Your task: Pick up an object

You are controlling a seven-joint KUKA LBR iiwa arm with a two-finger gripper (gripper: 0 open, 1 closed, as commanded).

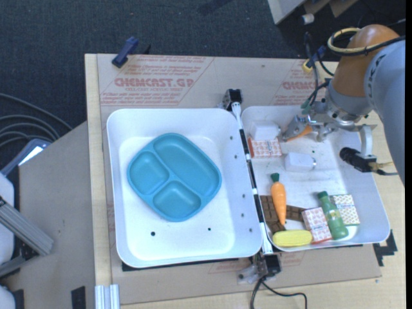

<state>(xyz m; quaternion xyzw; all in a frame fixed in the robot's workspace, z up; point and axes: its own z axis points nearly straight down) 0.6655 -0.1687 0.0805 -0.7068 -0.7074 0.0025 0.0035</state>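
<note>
My gripper [308,125] is down in the right bin [370,192], near its far edge. A small orange piece [297,132] shows right at its tip; I cannot tell whether it is held. Just left of it lie a white box [264,132] and a red-and-white packet [265,148]. A flat white block [300,161] sits a little in front of the gripper. Nearer the front are a carrot [278,198], a brown chocolate bar [273,214], a yellow piece [291,238], a green bottle [333,215] and two more patterned packets [316,223].
The left bin [129,237] holds a blue divided plate [174,176]. A black clip [232,98] sits at the far end of the rim between the bins. A black part [358,159] juts out by the right bin's right side.
</note>
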